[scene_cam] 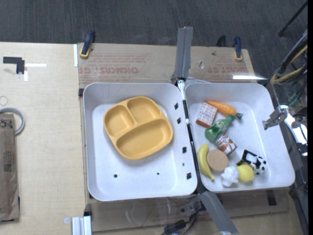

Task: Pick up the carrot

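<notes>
A: Near edge first. Right bin [274, 146], front corner: white crumpled lump [229, 177] touching lemon [246, 173]; black-and-white piece [255, 161] just behind the lemon.

B: Noted. Left of those?

A: Banana [203, 161] lying lengthwise along the bin's left wall, tan round disc [217, 159] pressed against it. Small can [225, 143] just behind the disc, tipped on its side.

B: Middle of that bin?

A: Green bottle [219, 128] on its side, slanted, neck up toward the right. Red-and-white box [207, 114] just left of it.

B: Carrot?

A: Carrot [220, 106] in the far part of the right bin, lying flat behind the box and the bottle, near both. Long axis slanted: far-left down to near-right. Orange tapered end pointing left toward the divider between the bins; green leafy end pointing right, just beside the bottle's neck.

B: Gripper?

A: Gripper [275, 119] at the right bin's right rim, level with the carrot but well apart from it. Nothing seen in its grasp. Open or closed: cannot tell, too small and cluttered there.

B: Left bin [93, 146]?

A: Yellow divided plate [138, 127] at centre, set askew.

B: Farthest?

A: Cardboard sheet [127, 62] behind both bins, blue clamp [88, 43] at its left corner.
</notes>
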